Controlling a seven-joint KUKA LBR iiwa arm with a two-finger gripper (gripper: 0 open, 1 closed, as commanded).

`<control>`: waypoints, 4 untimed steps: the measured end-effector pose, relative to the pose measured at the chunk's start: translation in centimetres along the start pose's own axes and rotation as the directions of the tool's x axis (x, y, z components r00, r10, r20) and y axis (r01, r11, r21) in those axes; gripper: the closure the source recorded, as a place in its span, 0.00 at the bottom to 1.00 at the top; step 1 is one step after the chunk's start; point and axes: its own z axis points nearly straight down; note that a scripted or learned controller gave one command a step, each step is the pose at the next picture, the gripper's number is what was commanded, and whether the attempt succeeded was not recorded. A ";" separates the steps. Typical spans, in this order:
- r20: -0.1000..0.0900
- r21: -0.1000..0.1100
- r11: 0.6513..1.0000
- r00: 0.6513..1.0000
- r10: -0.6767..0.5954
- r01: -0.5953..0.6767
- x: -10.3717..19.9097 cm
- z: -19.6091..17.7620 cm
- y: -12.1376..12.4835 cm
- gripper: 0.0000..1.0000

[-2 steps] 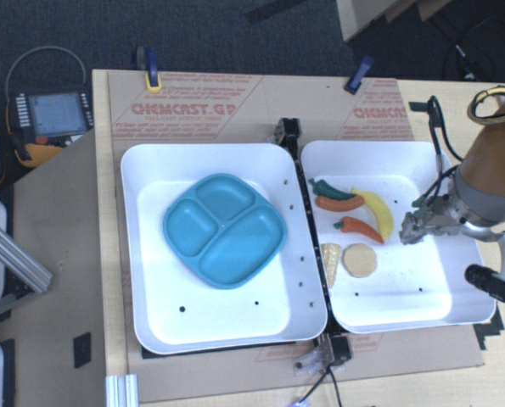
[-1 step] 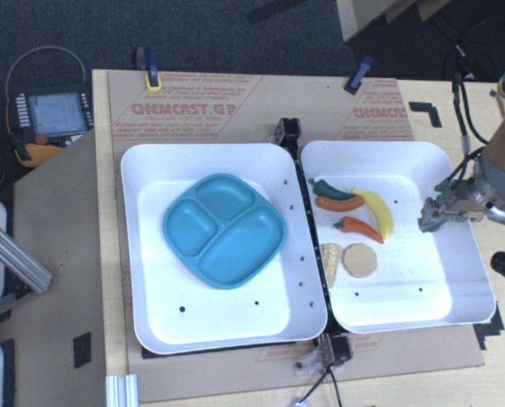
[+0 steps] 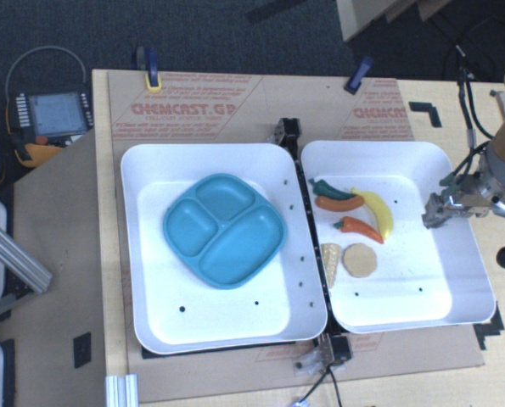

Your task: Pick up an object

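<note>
The right bin [image 3: 405,308] holds a yellow banana [image 3: 379,212], an orange carrot with a green top [image 3: 335,197], a small red-orange pepper [image 3: 358,227], a round tan cookie [image 3: 360,260] and a pale wedge [image 3: 331,263]. A blue divided plate [image 3: 224,229] lies in the left bin [image 3: 201,325]. My gripper [image 3: 437,213] hangs over the right side of the right bin, apart from the food items, roughly a hand's width right of the banana. Nothing shows between its fingers.
The two bins meet at a dark seam with clamps at its top [image 3: 288,131] and bottom [image 3: 333,350]. Blue clips [image 3: 358,75] hold the cardboard sheet at the back. A pendant with a screen [image 3: 55,113] lies off the bench at left.
</note>
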 end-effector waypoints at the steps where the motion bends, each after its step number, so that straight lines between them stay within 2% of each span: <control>1: -0.006 0.005 1.000 1.000 -0.005 0.005 6.1 -1.0 -0.6 1.00; 2: -0.006 0.007 1.000 1.000 -0.006 0.006 12.0 -1.5 -1.6 1.00; 3: -0.005 0.004 1.000 1.000 -0.006 0.007 18.1 -1.5 -0.8 1.00; 4: -0.005 0.003 1.000 1.000 -0.006 0.006 23.5 -2.4 -1.8 1.00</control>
